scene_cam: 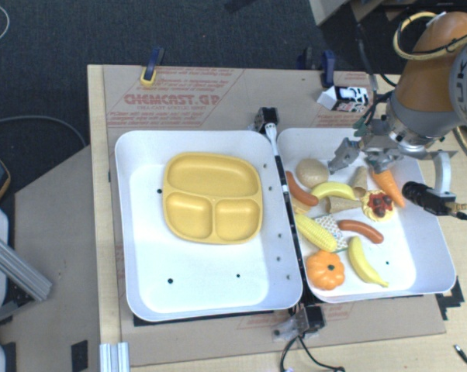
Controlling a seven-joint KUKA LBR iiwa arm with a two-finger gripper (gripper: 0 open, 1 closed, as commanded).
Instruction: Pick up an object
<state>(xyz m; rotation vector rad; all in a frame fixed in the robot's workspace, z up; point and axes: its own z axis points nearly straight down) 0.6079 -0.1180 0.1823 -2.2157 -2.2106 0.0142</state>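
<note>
A pumpkin [326, 270] and banana [366, 260] are crowding the right bin's [431, 266] near edge, with corn [316, 232] and a sausage [360, 230] just behind. The left bin [140, 231] is bearing a smooth yellow divided tray [213, 196], bare floor lying around it. The gripper [365, 152] is hovering, fingers spread, grasping nothing, by the carrot [388, 185]. Farther, the board [179, 91] is reading "CHEMCAST".

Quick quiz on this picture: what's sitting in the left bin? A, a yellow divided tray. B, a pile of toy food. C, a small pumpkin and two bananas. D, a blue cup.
A: the yellow divided tray lies alone in the left bin, while the toy food, including the pumpkin, lies in the right bin.
</note>
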